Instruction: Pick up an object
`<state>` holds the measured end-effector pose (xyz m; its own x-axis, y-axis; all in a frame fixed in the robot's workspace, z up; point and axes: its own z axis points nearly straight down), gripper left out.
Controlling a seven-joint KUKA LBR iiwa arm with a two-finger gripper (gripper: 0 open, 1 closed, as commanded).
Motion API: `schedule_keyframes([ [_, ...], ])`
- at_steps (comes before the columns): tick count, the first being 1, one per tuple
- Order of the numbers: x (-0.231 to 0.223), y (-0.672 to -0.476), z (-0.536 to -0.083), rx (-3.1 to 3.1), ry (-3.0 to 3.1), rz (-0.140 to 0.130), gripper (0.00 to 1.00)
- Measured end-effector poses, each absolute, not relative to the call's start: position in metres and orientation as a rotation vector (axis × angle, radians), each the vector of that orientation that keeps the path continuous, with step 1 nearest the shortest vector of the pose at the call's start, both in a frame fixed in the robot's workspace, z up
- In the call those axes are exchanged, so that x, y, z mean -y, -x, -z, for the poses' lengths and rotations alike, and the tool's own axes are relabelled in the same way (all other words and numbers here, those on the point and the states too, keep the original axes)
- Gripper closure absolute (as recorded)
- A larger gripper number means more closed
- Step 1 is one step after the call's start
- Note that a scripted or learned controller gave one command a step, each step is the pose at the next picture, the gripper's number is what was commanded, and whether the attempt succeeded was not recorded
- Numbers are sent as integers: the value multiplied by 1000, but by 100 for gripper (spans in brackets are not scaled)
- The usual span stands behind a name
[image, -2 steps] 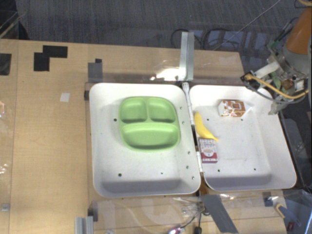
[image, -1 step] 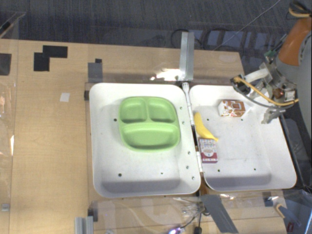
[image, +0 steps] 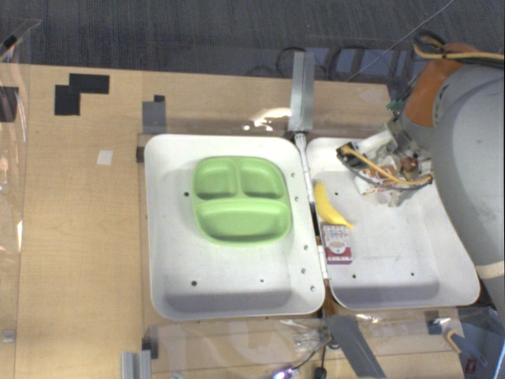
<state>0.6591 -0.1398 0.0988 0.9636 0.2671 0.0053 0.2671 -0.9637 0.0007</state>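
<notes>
Two pickable objects, a banana [image: 329, 206] and a small red carton [image: 338, 243] touching its near end, are seen along the right bin's [image: 410, 279] left wall. Finger state at the gripper [image: 387, 172] cannot be told (wiring obscures it). A grasp could be blocked by that wall.

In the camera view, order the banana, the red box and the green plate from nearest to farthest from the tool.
Tool is in the right bin's far part.
1. Banana: right bin, left edge.
2. Red box: just below the banana.
3. Green plate: left bin.
</notes>
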Motion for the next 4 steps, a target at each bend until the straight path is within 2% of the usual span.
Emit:
schedule_keyframes([
  [1,111,-644,-97,322,3131,41,0],
  [2,95,-642,-88,401,3116,13,0],
  [3,91,-662,-88,319,3124,10,0],
  [4,88,-634,-89,323,3125,12,0],
])
